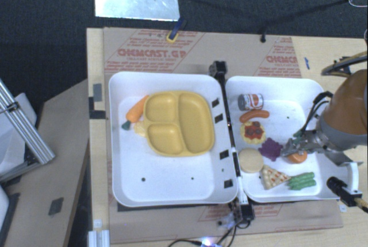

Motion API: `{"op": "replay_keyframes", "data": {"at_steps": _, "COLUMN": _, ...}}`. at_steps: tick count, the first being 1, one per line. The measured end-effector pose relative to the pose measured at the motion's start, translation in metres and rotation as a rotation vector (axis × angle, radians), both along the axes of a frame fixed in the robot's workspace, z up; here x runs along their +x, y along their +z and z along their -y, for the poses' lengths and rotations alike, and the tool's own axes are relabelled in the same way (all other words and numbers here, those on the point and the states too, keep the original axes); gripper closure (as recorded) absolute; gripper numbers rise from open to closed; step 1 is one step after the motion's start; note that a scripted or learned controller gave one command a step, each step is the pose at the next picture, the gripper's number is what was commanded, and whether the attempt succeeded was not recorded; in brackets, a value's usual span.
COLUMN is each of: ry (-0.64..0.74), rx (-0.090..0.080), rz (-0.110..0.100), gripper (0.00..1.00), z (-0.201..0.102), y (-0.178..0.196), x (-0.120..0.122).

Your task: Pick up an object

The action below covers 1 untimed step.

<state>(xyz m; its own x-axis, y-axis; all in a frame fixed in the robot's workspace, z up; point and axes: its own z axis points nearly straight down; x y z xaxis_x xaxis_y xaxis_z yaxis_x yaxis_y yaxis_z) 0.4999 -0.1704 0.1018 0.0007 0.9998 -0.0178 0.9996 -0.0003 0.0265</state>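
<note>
My gripper [298, 147] is low in the right bin [287, 93], reaching in from the right. It sits just above a small orange object [298, 158], which it partly hides. A purple grape bunch [269, 149] lies just to its left. I cannot make out whether anything is held.
The right bin also holds a can [250, 101], a hot dog [254, 116], a red and yellow piece [253, 132], a round bun [250, 160], a pizza slice [273, 177] and green beans [302, 181]. In the left bin [123, 182] lie a yellow divided tray [177, 122] and a carrot [136, 109].
</note>
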Motion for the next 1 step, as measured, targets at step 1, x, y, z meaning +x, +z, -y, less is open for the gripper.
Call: {"op": "replay_keyframes", "data": {"at_steps": 1, "ry": 0.005, "rx": 0.017, "rz": -0.024, "gripper": 1.00, "z": -0.0061, "y": 0.0587, "x": -0.0037}}
